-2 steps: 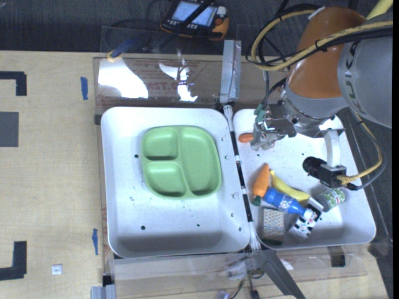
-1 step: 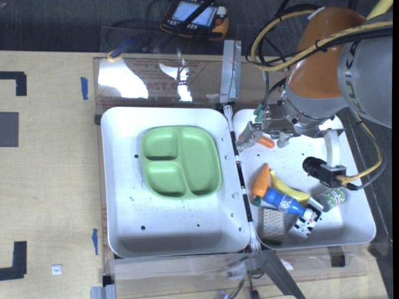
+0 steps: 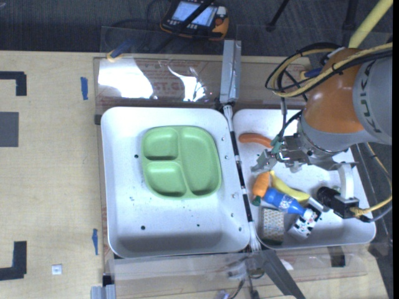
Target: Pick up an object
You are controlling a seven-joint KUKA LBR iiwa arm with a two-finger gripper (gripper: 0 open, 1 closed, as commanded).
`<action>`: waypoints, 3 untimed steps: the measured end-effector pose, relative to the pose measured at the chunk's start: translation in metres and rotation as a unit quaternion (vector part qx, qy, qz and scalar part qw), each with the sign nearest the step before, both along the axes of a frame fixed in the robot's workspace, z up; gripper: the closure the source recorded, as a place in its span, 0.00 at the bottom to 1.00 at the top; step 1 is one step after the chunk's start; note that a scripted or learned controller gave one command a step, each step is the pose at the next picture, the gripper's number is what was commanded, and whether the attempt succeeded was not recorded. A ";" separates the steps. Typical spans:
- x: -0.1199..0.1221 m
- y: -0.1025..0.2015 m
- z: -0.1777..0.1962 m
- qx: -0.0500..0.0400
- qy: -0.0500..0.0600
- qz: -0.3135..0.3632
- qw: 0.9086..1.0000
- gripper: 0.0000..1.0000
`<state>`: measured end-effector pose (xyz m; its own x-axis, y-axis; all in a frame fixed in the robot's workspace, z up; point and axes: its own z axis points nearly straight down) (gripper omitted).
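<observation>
A: Where is the hand?

B: Over the right bin, near its left side, under the arm. Its metal parts blur together, so I cannot tell how it stands, and nothing shows clearly in it.

A: And the objects?

B: Just below it lie an orange piece, a banana and a blue bottle, crowded and partly overlapping. An orange sausage lies above, half under a cable. A mesh pad sits at the bin's lower edge.

A: Any writing?

B: "KUKA" on the arm, cut off. The bottle's label is too small to read.

A: The left bin?

B: It holds a green divided plate.
</observation>
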<state>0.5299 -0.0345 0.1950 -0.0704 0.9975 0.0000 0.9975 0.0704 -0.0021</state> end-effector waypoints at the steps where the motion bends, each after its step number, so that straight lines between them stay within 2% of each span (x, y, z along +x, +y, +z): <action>1: -0.046 -0.077 -0.090 0.000 0.000 -0.005 1.000 0.00; 2: -0.045 -0.078 -0.080 0.000 -0.002 -0.005 1.000 1.00; 3: -0.018 -0.044 0.034 0.000 -0.001 -0.021 1.000 1.00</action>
